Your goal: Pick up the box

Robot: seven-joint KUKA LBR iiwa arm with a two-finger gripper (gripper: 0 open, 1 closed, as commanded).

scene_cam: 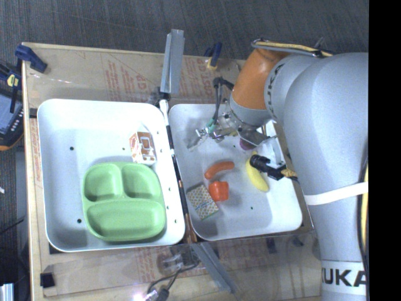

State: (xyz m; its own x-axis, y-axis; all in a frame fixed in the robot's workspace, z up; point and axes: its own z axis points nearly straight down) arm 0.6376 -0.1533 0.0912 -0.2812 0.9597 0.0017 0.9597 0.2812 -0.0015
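We are looking down on one bench (94,68) carrying two white bins side by side. The left bin (56,137) is holding two things: one green divided tray (123,201) with three compartments, sitting toward the near edge, and one small box (143,147) with orange and white print, lying just beyond the tray's far rim and near the bin's right wall. The box is lying apart from the gripper, in the other bin from it.

The right bin (282,212) is holding five things that we are counting: one orange sausage-shaped piece (218,167), one red-orange chunk (218,190) just below it, one flat patterned packet (202,200) touching that chunk on its left, one yellow banana (256,177) with a dark end toward the right wall, and one small purple item (244,144) that the arm is partly covering, so we cannot name it.

One grey arm (326,143) with an orange band is reaching over the right bin, hiding its right wall and far right corner. The gripper (205,132) is hanging over the far left part of that bin; its metal parts are too small and tangled for us to tell how it is set, and nothing is showing in its grasp.

Blue clamps (29,56) are gripping the bench's far edge, two of them that we are making out.
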